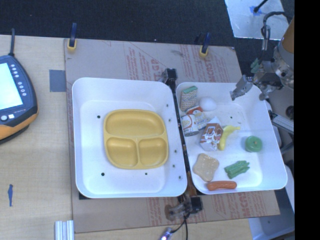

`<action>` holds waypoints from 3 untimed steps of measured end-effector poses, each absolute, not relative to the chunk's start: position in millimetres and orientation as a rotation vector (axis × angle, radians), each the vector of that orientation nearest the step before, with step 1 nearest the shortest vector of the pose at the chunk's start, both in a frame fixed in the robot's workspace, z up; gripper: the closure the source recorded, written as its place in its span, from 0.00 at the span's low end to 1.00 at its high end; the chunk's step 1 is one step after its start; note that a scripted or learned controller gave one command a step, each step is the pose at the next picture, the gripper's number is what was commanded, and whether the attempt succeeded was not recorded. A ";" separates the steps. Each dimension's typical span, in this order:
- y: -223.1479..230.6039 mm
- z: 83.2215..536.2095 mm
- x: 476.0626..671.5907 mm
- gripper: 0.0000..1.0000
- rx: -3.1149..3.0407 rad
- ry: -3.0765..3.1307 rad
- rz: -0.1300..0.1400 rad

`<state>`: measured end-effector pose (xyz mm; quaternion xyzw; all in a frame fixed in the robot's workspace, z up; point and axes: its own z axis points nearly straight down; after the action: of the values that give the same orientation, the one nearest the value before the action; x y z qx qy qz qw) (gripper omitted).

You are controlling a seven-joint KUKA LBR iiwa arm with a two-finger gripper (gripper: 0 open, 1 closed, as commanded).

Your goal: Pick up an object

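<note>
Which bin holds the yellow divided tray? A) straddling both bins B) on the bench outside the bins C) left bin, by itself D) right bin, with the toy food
C: the yellow divided tray lies flat in the middle of the left bin, while the banana and other toy food sit in the right bin.

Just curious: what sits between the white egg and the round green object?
In the camera view, a yellow banana lies between the white egg and the round green object.

Pale wooden bench (35,159), brown cardboard sheet (135,59) clamped on top, dark carpeted floor (125,9) beyond, bright overhead light
</note>
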<state>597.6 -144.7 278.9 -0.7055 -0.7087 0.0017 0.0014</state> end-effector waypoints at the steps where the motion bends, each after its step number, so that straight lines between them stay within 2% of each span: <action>1: -127.4 105.2 582.6 0.00 -2.216 -2.232 0.000; 2: -98.2 92.0 635.5 0.00 -2.214 -2.228 0.006; 3: -107.2 92.1 656.4 0.00 -2.215 -2.226 0.003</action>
<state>656.4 -107.2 92.1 -0.7054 -0.7088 0.0010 0.0010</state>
